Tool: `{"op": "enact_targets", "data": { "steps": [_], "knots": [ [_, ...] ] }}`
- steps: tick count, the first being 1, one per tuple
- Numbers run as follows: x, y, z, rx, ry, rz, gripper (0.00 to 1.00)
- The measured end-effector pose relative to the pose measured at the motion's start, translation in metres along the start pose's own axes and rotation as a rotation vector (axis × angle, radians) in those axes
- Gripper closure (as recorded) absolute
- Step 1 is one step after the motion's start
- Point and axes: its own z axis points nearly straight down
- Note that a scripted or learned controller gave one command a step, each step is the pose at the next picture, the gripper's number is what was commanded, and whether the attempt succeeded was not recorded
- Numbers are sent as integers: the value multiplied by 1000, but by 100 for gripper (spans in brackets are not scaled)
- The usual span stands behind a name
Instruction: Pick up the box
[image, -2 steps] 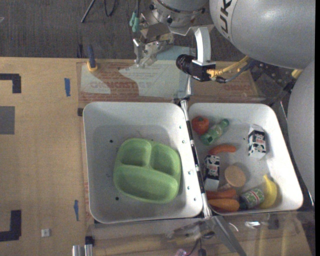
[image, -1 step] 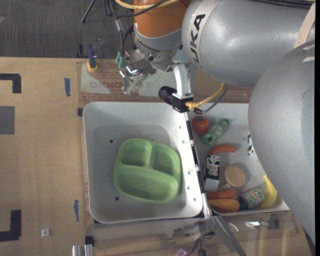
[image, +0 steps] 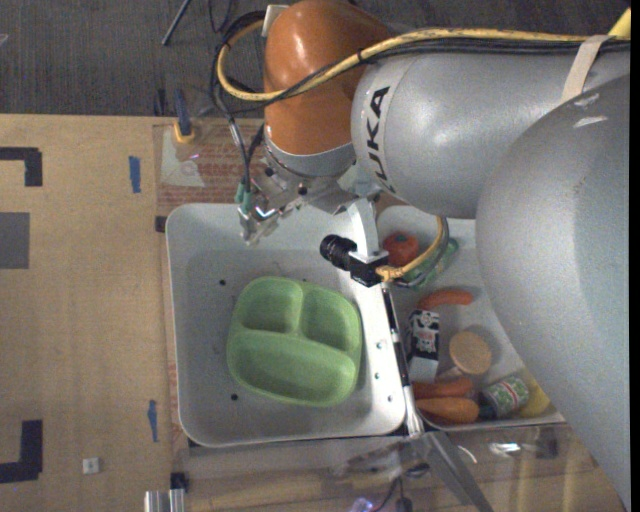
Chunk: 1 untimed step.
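Observation:
The box (image: 425, 333) is a small white carton with black patches. It lies in the right bin (image: 497, 420), close to the wall that divides the two bins. My gripper (image: 253, 226) hangs over the far corner of the left bin (image: 195, 300), well to the left of the box and beyond the green plate. I see nothing held at its tip.
A green divided plate (image: 295, 340) lies in the middle of the left bin. In the right bin are a red tomato (image: 401, 246), an orange sausage shape (image: 446, 297), a tan round disc (image: 470, 352), orange carrots (image: 447, 403) and a can (image: 505, 394).

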Motion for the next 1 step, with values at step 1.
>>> {"op": "enact_targets", "data": {
  "steps": [1],
  "knots": [
    [-12,13,-110,-4,-2,-128,100]
  ]
}}
